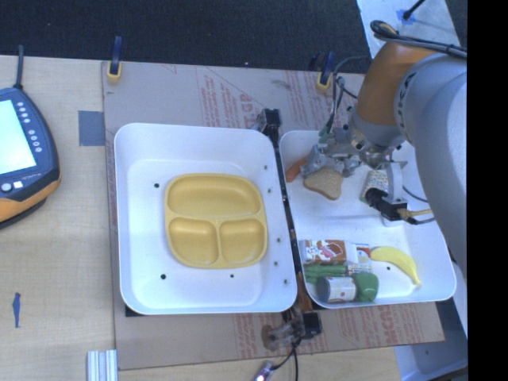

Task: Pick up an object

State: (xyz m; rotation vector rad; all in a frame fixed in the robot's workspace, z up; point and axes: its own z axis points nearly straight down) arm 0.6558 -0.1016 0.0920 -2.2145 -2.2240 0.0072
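Over the right bin's (432, 288) far end, the tool (337, 159) hangs directly above the bread slice (323, 184); whether it stands apart or together, I cannot tell.

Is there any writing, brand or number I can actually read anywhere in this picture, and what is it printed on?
None of it can be read.
Cardboard sheet under the bins: rows of reddish print, too blurred to read.
Red and white packet in the right bin: printed design, too small to read.
Can with a red and white label: text too small to read.
Handheld controller on the left: lit screen, nothing legible.
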